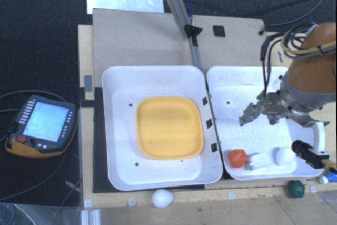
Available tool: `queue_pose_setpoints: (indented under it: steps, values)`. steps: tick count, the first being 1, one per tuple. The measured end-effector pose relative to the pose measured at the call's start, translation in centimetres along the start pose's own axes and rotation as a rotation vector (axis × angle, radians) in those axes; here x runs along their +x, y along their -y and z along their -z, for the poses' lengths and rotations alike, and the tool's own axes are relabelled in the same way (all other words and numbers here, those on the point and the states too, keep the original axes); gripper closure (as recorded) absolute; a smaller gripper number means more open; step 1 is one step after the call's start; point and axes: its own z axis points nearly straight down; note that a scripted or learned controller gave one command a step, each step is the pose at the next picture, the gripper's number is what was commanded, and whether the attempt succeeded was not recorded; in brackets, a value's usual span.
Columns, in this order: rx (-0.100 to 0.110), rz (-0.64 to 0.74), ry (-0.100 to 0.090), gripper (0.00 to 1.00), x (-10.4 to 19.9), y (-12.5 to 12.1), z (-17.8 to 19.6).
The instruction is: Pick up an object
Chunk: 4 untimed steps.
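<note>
Right bin (231, 87) has three candidates along its front edge: orange-red ball (237, 157) towards the front-left corner, a white tube-like piece (258, 160) just beside it, and a white ball (283, 155) further right.

My pick is the orange-red ball. It looks small, light and probably soft or rubbery, so not fragile. Being round, it may roll or squirt out if pinched off-centre, and it sits near the bin wall, which leaves little room on that side. I'd straddle it across the widest part from straight above.

Gripper (251, 115) hangs over the middle of the right bin, well apart from all three and back from the front edge. Nothing visible between the tips. Can't tell how wide it's set; too dark and blurred at this angle.

Left bin (113, 113) holds a yellow tray (169, 127), centred.
</note>
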Motion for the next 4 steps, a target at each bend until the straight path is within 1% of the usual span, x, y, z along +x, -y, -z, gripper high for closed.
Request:
queue_pose_setpoints:
  steps: [1,2,3,4]
  values:
    - [0.0,-0.001,0.0,0.0,-1.0,0.3,-5.6]
    - [-0.001,0.0,0.0,0.0,-1.0,0.2,-9.7]
    - [-0.006,0.0,0.001,1.0,-1.1,0.1,-8.5]
    - [-0.01,0.001,0.001,1.0,-0.3,-0.6,-2.9]
